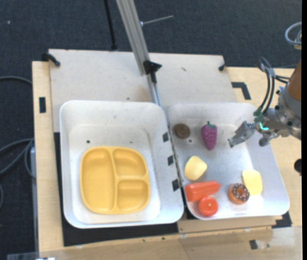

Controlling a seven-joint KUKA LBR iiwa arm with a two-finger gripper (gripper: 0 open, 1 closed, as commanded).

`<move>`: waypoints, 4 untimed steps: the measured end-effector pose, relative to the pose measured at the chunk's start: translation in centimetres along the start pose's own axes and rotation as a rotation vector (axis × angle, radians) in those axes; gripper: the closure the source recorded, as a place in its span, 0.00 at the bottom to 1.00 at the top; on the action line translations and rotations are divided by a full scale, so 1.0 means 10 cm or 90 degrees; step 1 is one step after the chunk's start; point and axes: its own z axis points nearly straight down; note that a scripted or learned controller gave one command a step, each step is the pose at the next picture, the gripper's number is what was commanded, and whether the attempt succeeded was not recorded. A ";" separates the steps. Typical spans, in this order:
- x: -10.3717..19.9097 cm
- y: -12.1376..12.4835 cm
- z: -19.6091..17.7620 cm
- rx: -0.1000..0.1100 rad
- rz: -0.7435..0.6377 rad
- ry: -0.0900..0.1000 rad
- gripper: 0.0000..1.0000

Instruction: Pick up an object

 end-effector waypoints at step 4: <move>-0.03 -0.05 1.53 -0.001 0.003 0.000 1.00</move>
